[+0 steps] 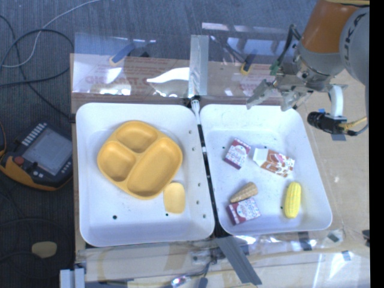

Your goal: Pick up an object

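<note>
The right bin [312,161] holds a red packet [237,153], a white and orange packet [275,162], a tan cone [243,192], a second red packet [244,210] and a yellow corn cob [291,199]. My gripper [271,102] hangs over that bin's far rim, open, with nothing between its fingers. It is well behind all the items, closest to the white and orange packet.
In the left bin [90,179] lie a yellow divided plate [139,158] and a small pale yellow piece [174,197] beside it. Behind the bins stand clear plastic panels [198,59]. A handheld pendant [42,155] rests on the floor at the left.
</note>
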You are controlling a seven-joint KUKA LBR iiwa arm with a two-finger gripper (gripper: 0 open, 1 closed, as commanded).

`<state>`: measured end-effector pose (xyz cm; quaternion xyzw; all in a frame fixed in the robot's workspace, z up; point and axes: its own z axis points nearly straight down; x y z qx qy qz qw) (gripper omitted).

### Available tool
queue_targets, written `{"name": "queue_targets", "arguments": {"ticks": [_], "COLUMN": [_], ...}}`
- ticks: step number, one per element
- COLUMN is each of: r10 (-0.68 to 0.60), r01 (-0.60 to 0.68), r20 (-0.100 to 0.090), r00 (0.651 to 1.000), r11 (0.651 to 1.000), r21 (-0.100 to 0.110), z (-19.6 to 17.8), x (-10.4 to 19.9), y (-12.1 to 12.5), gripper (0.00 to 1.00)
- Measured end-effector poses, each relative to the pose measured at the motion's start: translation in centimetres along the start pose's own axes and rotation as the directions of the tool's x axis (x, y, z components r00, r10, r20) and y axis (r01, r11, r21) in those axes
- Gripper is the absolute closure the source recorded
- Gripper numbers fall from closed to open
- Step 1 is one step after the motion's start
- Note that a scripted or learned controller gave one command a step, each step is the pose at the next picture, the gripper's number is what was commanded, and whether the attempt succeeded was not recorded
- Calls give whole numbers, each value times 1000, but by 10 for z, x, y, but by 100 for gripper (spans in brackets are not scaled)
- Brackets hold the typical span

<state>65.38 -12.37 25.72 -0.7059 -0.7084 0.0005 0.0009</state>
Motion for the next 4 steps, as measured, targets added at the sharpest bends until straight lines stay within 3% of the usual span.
{"name": "queue_targets", "arguments": {"ticks": [1, 2, 3, 4], "r10": [182, 161, 161, 163], "r01": [-182, -161, -161, -163], "r20": [3, 2, -1, 2], "r00": [983, 987, 987, 987], "r11": [983, 987, 987, 987], "r21": [2, -17, -17, 0], "z": [153, 166, 157, 63], "x": [15, 22, 23, 62], "y": [-14, -65, -65, -27], "gripper": [0, 0, 100, 100]}}
